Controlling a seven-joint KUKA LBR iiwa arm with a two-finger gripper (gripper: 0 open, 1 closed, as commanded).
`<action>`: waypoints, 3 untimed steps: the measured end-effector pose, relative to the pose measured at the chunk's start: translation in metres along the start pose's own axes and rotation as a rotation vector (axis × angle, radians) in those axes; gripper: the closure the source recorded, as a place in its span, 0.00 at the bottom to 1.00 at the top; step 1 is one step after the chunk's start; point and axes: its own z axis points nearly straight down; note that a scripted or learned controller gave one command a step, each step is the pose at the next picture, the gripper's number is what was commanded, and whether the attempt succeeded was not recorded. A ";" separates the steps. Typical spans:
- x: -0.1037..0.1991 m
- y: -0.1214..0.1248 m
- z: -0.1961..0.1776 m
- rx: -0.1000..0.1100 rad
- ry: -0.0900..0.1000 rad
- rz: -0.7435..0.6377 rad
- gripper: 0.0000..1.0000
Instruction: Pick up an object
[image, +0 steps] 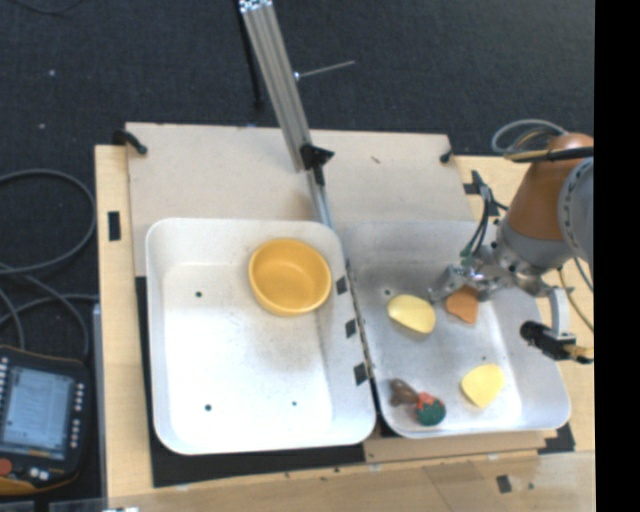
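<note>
In the right bin (395, 250) lie several small objects. An orange-brown piece (462, 308) sits right under my gripper (466, 287), which hangs low over the bin's far right part; the two look like they touch. A pale yellow lump (411, 313) rests just left of the gripper. Nearer the front lie a yellow wedge (482, 384) and a brown piece (403, 392) beside a green and red one (430, 410).
A yellow bowl (290, 276) stands upright at the back of the left bin (200, 400). A slanted metal rail (290, 100) runs down to the gap between the bins. Cables and a pendant (35, 420) lie off the bench at left.
</note>
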 end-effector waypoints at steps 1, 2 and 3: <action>-0.001 0.002 -0.014 -0.005 -0.001 -0.001 1.00; -0.003 0.013 -0.066 -0.005 0.003 -0.002 1.00; 0.004 0.010 -0.125 -0.005 0.002 -0.003 1.00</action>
